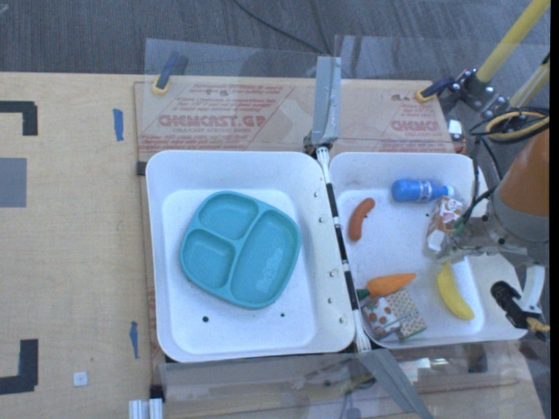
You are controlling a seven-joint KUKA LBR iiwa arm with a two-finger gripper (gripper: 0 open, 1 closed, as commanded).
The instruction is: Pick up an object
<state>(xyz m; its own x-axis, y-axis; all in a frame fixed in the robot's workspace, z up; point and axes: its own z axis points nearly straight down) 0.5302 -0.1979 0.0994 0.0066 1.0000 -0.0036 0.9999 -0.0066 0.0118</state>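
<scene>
The right bin (pixel 397 159) holds several items: a blue bottle (pixel 416 190) lying at the back, an orange-red sausage (pixel 360 219), a carrot (pixel 390 283), a yellow banana (pixel 454 293), a patterned small box (pixel 396 314) at the front, and a crumpled printed packet (pixel 445 215) near the right wall. My gripper (pixel 460 245) reaches in from the right and sits low over the bin's right side, just below the packet and above the banana's top end. The wrist hides whatever lies between its tips.
The left bin (pixel 159 234) carries a teal divided plate (pixel 241 249). A metal divider post (pixel 327 103) stands behind the seam between the bins. Cables and yellow tubes (pixel 511 37) crowd the far right. Bare wooden bench lies to the left.
</scene>
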